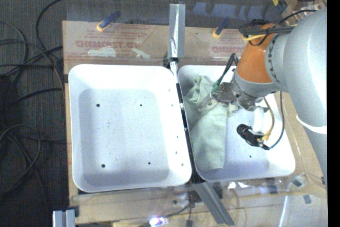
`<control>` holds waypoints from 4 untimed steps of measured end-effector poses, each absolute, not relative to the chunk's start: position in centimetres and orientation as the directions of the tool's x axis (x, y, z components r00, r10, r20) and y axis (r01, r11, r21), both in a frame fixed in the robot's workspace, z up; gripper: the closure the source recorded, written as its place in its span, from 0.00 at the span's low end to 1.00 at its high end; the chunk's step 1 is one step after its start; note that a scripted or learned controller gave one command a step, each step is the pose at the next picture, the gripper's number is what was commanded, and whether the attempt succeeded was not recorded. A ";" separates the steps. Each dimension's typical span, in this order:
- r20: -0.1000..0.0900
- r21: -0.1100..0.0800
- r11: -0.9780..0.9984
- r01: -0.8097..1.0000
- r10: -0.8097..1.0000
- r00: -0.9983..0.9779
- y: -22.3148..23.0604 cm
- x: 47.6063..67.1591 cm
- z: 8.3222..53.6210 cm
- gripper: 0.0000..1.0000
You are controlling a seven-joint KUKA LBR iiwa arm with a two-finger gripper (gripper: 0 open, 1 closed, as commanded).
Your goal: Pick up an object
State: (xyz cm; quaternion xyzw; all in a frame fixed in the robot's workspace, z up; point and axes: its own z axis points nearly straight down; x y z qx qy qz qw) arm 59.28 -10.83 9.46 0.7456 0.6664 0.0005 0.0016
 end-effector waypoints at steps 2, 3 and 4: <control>-0.002 0.009 0.064 0.998 0.998 -0.064 -12.5 67.2 9.1 0.00; 0.015 -0.004 0.208 0.978 0.978 -0.208 -20.9 67.2 9.1 0.00; 0.000 0.005 0.210 0.978 0.978 -0.210 -21.1 67.4 10.1 1.00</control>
